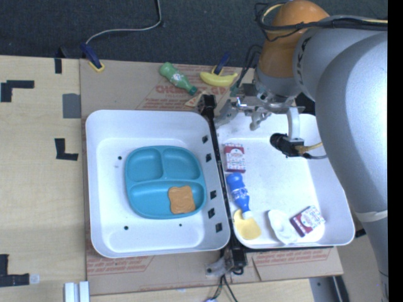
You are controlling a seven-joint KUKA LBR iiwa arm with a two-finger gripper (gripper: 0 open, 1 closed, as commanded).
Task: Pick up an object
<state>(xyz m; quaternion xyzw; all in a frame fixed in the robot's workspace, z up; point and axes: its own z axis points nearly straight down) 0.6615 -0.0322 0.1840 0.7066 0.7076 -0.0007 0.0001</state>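
Objects to grab are all over the right bin: a small red-and-white carton lies near the wall between the bins, a blue bottle lies just below it, and a yellow piece touches the bottle's lower end. Over in the lower right corner there's a white scoop-shaped thing with a red-and-white packet leaning on it.

Left bin holds a blue divided plate, and a slice of toast sits in its lower right compartment.

Gripper hangs over the top edge of the right bin, well apart from the carton and everything else. Honestly can't tell how its fingers stand, the metal bits up there are too jumbled, and nothing shows between them. A black knob sticks out just below it.

Behind the bins, on the cardboard, a green bottle and a banana lie near each other.
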